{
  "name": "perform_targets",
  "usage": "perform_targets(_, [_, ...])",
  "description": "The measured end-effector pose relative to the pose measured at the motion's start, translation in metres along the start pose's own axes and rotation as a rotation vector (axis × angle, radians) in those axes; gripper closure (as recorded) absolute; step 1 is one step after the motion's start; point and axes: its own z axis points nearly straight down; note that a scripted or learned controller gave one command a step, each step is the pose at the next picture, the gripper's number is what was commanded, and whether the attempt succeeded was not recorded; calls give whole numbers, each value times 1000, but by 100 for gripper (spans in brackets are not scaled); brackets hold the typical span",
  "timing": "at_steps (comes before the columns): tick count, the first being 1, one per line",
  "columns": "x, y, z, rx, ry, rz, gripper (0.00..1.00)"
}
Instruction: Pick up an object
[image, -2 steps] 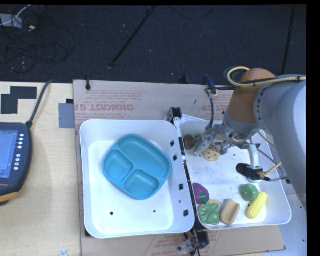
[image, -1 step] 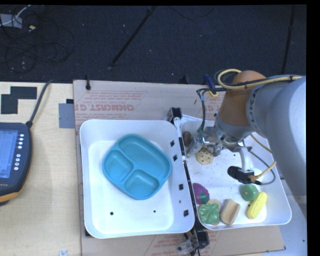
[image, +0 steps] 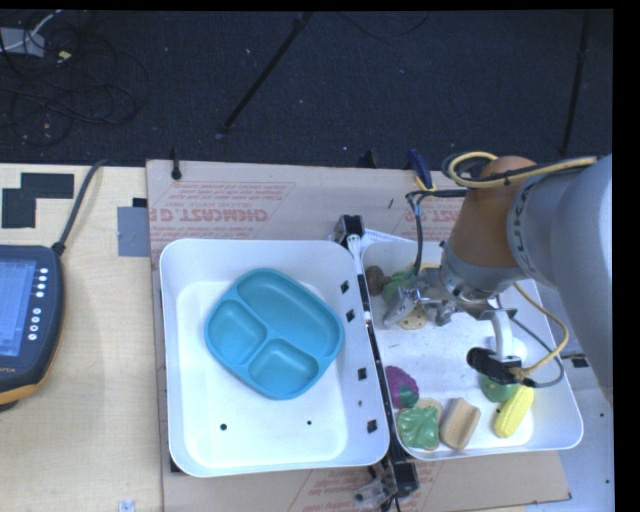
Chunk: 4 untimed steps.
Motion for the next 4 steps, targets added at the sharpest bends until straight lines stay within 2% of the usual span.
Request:
perform_targets(1, [4, 34, 0, -5, 0, -2, 0])
perform_targets(2, [-34, 33, -1, -4, -2, 1, 0])
perform_targets(3, [-33, 33, -11, -3, 0, 0, 100])
perform_targets(4, [53, 15, -105, -7, 2, -7, 100])
